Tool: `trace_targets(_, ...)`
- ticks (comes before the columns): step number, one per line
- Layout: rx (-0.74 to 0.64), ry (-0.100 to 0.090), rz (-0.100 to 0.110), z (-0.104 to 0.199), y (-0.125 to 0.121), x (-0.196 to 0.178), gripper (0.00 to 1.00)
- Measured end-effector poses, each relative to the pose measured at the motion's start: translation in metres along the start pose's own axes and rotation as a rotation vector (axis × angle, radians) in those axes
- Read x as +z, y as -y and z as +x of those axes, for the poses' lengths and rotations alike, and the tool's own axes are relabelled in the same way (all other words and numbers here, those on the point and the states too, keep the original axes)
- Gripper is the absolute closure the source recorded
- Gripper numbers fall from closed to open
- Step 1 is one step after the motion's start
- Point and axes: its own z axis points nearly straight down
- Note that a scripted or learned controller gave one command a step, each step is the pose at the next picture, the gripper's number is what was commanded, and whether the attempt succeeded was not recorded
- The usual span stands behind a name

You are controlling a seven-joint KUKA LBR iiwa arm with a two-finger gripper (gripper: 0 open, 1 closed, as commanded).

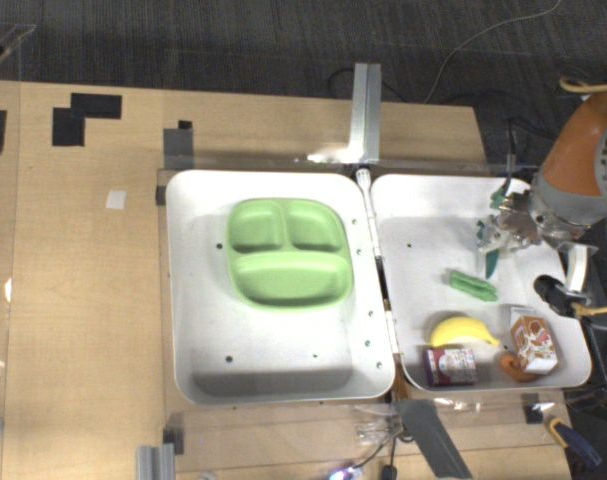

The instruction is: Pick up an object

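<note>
My gripper (494, 251) hangs over the upper right part of the right bin (423, 218), fingers pointing down and apart, with nothing between them. A green pod-like object (472, 285) lies just below and left of the fingertips. Near the bin's front edge sit a yellow banana (461, 331), a dark maroon box (450, 366), and a red-and-white carton (533, 344) with a small orange item (512, 368) beside it.
The left bin (198, 348) holds a green divided plate (287, 251) in its upper middle. A metal post (366, 108) stands behind the seam between the bins. The wooden bench (73, 298) stretches left.
</note>
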Motion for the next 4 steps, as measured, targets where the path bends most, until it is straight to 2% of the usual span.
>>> trace_targets(1,-0.014,-0.001,0.014,0.061,-0.034,0.007,1.00)
trace_targets(2,0.017,0.000,0.004,0.111,-0.045,-0.091,1.00)
trace_targets(3,0.179,-0.001,0.008,0.157,0.013,-0.100,1.00)
trace_targets(4,-0.008,-0.001,0.007,0.173,0.048,-0.151,1.00)
